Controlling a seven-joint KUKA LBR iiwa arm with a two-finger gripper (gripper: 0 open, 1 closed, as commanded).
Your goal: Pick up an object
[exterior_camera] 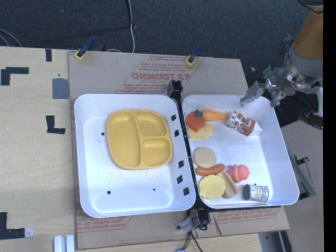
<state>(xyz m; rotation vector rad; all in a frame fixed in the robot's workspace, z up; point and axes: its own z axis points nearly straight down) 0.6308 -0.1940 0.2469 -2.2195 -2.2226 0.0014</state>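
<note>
A divided plate point(139, 139) lies in the left bin point(86, 156); toy foods point(210, 169) crowd the right bin point(281, 156).

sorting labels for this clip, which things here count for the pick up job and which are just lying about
For the job:
gripper, over the right bin's far edge
right bin
carrot
tomato
snack packet
sausage
small can

Lying about:
left bin
yellow divided plate
blue clamps
cardboard sheet
</note>
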